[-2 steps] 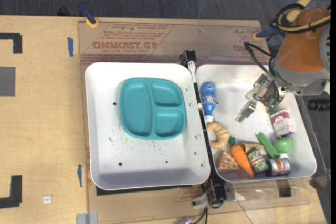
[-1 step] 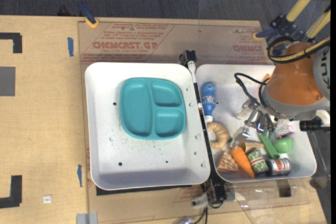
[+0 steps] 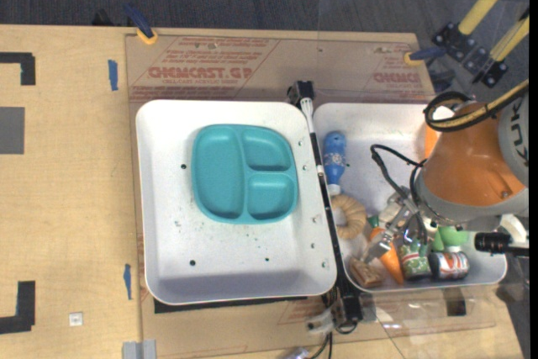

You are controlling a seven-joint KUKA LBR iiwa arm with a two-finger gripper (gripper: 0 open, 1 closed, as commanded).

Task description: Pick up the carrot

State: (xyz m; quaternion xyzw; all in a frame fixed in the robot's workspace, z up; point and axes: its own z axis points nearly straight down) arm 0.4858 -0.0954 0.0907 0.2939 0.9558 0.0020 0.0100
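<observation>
The arm reaches in from the right, orange band over the right bin [image 3: 361,118], and the hand [image 3: 393,233] is down low among the clutter. The carrot [image 3: 392,266] lies at the bin's near edge, just below the hand, beside two cans [image 3: 437,263]. Whether the hand is open or closed, hard to tell here. The left bin [image 3: 160,206] holds a teal divided plate [image 3: 245,172]. A blue bottle [image 3: 334,154] sits further back.
</observation>
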